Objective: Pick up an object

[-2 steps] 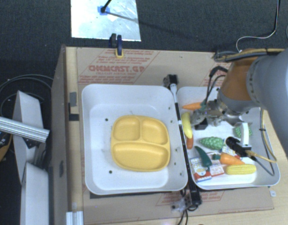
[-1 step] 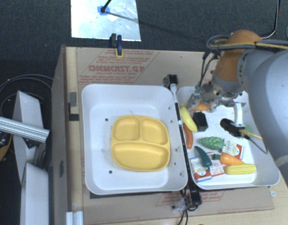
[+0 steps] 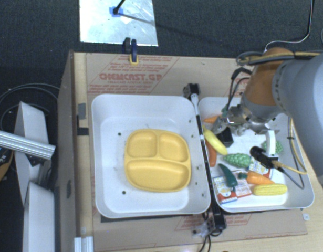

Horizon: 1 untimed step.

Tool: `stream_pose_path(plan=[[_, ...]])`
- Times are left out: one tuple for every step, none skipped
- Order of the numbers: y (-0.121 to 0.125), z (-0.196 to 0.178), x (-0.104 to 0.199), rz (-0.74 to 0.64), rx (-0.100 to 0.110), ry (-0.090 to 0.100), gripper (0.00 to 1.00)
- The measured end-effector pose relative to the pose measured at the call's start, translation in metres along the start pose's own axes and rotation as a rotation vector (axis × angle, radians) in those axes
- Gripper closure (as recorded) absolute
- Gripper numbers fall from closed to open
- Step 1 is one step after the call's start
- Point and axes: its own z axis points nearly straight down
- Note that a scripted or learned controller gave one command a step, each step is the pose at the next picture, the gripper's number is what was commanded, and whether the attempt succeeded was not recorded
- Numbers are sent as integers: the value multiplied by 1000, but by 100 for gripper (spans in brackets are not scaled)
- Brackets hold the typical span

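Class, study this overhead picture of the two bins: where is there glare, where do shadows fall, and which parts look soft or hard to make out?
Camera view: glare washes out the shiny sheet at the top; the yellow plate casts only a soft shadow inside the left bin, so the light is diffuse; the arm near the lens looks large and soft-edged; the claw is too murky over the right bin's clutter to read.

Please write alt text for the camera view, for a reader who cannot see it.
A grey robot arm reaches from the right over the right bin, its gripper low among toy foods such as a banana and corn. The left bin holds a yellow divided plate.
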Motion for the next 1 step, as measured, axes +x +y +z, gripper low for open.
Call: stream_pose_path(plan=[[1,-11,0,-2,-2,0,100]])
